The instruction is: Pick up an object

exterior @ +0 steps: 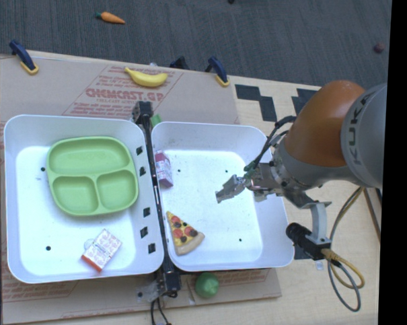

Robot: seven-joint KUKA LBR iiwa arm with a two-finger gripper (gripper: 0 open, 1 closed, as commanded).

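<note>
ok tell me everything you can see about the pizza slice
The pizza slice looks like a plastic toy: a tan wedge with a red top dotted with dark toppings. It lies flat in the right bin, near its lower left corner, close to the divider between the bins. The gripper hangs up and to its right, apart from it.

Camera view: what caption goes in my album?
Robot end effector hovers over right bin near pizza slice; green tray sits left.

Bench: two white bins, banana, green ball.
</note>
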